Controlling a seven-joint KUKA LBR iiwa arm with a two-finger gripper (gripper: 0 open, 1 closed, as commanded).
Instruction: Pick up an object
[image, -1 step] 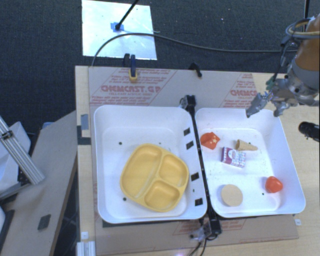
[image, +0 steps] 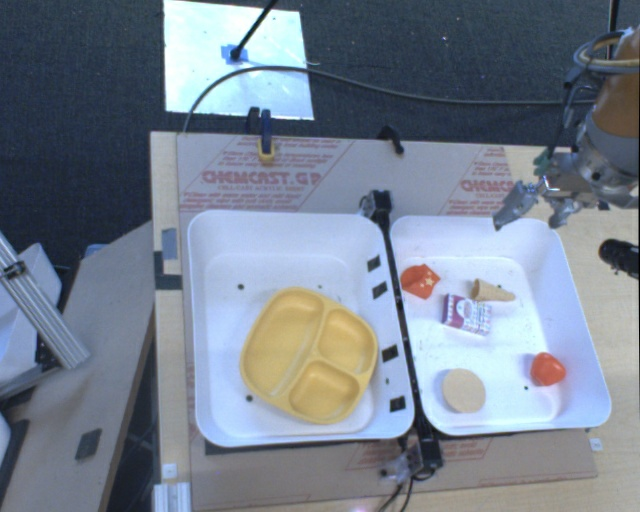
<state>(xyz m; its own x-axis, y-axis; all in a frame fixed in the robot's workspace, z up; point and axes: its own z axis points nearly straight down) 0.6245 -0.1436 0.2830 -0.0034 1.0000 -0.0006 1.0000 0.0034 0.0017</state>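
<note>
Camera view shows the end effector (image: 535, 203) spread wide and holding nothing, above the far edge of the right white bin (image: 575, 330). Choose among its contents: a red faceted toy (image: 420, 281), tan cone (image: 493, 292), maroon printed packet (image: 467, 314), tan disc (image: 463, 390) and red-orange round toy (image: 547, 369). Expect light, rigid pieces; grip the packet across its short sides. Its print is unreadable. The board under the bins reads "CHEMCAST GP" (image: 262, 179).
</note>
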